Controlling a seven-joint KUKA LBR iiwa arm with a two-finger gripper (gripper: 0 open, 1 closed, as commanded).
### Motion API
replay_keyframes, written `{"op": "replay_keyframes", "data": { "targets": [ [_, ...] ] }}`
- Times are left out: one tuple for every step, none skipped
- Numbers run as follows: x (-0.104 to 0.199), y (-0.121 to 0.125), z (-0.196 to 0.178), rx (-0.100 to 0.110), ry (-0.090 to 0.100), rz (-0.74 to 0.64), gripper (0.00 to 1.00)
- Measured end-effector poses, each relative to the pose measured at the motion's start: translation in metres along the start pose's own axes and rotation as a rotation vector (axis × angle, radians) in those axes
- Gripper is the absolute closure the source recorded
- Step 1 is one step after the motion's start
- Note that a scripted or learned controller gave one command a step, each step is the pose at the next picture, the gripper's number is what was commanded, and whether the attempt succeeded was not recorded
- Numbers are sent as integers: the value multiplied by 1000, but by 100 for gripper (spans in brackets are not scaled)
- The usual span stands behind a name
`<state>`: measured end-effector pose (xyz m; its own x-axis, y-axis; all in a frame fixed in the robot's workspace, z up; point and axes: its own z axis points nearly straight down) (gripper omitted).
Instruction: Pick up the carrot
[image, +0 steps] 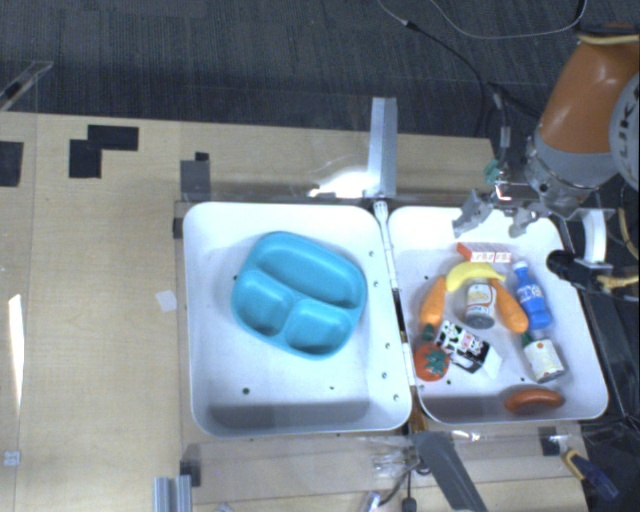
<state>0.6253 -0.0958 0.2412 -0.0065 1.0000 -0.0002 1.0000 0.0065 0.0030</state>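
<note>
- carrot (433, 301): you find it in the right bin (590, 385), by the left wall, lying lengthwise with one end toward the far rim and the other toward the tomato-like red piece (430, 362) below it.
- build, as a judgement: it looks like a moulded toy, so expect it light, stiff and smooth; it may roll or skid if you nudge it off-centre.
- where to take hold: close across the thick middle of the body, fingers set across its short width; the tapered end gives less to bear on.
- neighbours: the banana (478, 275) arches just beside its upper end, the small can (480, 303) sits near its right, and a black-and-white card (462, 345) lies near its lower end; the bin wall crowds its left side, so you have little room for a finger there.
- a second orange piece (513, 311) lies right of the can; don't confuse it.
- gripper (497, 215): it hangs over the far edge of the right bin, well apart from the carrot, fingers splayed and nothing between them.
- left bin (210, 400): holds a blue divided tray (298, 293).
</note>
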Motion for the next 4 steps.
{"op": "replay_keyframes", "data": {
  "targets": [
    [13,-31,117,-1,0,-140,0],
    [6,-58,151,-12,-2,-432,0],
    [9,-55,139,-20,-2,-435,100],
    [66,-53,28,-4,0,-196,100]
  ]
}}
